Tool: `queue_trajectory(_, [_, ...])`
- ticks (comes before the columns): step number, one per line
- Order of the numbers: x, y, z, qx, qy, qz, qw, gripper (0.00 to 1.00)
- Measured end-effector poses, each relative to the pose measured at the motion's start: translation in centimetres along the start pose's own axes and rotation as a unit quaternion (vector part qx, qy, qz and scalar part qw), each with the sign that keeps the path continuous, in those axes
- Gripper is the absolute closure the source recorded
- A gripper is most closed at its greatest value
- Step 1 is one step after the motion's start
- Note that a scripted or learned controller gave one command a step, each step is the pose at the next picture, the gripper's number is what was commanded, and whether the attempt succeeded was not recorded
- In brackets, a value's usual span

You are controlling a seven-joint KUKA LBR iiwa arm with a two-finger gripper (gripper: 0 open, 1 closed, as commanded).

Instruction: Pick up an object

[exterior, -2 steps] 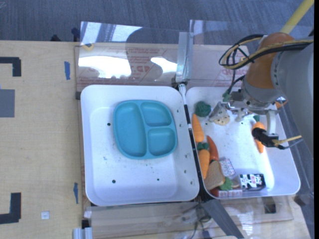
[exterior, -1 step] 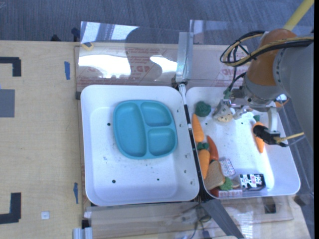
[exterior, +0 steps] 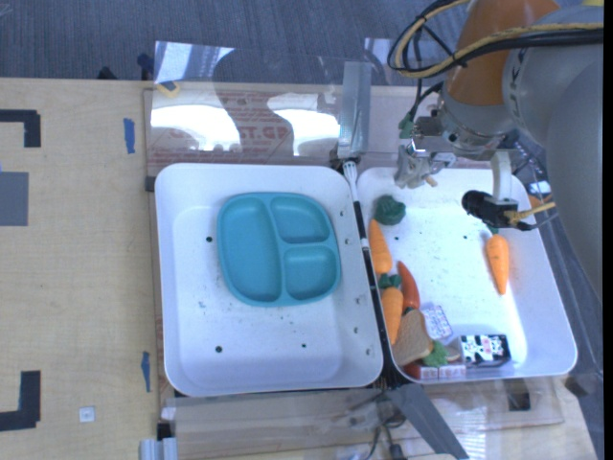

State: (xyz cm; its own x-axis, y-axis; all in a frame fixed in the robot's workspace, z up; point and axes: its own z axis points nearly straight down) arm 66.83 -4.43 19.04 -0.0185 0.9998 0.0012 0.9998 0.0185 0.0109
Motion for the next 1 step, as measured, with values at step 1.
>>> queue_trajectory(1, [-5.37, -11.7, -2.57, 0.005, -0.001, -0.156, 0.9877, 1.0])
